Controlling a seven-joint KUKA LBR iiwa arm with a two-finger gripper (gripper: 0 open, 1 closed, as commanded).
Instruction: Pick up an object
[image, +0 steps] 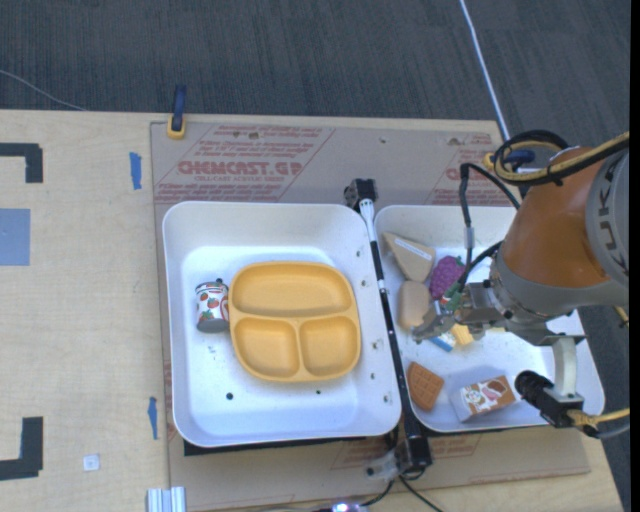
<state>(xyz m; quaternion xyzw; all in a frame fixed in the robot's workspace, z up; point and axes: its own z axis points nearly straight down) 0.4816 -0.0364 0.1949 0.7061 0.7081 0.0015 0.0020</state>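
My gripper (441, 326) hangs low in the right bin (590, 375), near its middle left. Right under it lie a small yellow piece (461, 335) and a blue bit (444, 343). A purple bunch of grapes (444, 275) sits just behind it, and a pale oval piece (412, 304) lies to its left. Nothing shows clearly between the gripper's tips. A tan wedge (409, 254) lies at the back of this bin. At the front are a brown waffle-like square (425, 385) and a small carton (483, 396).
The left bin (190, 400) holds a yellow divided plate (295, 320) with a small red-and-white can (211, 304) at its left edge. A black clamp (360, 192) sits on the ridge between the bins. The orange-banded arm covers the right bin's back right.
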